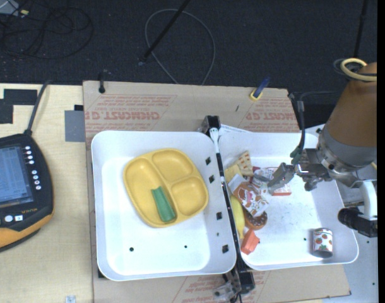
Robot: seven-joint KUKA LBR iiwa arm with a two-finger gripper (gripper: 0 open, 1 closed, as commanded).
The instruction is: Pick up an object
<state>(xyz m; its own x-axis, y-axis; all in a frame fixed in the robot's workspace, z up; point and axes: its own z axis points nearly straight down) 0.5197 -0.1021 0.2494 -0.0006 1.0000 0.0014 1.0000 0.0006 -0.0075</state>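
Reaching in from right, gripper (276, 179) hovering low over right bin (334, 257), at cluttered pile (250, 194) by left wall. Fingers: cannot tell if parted or closed. Sitting in near right corner, small can (322, 242). Resting in left bin (117, 245): yellow divided plate (180, 169) holding green block (162, 204).

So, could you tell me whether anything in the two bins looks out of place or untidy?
Yes: the items in the right bin are heaped against its left wall beside the gripper, with dark specks on the floor. The yellow tray sits askew.
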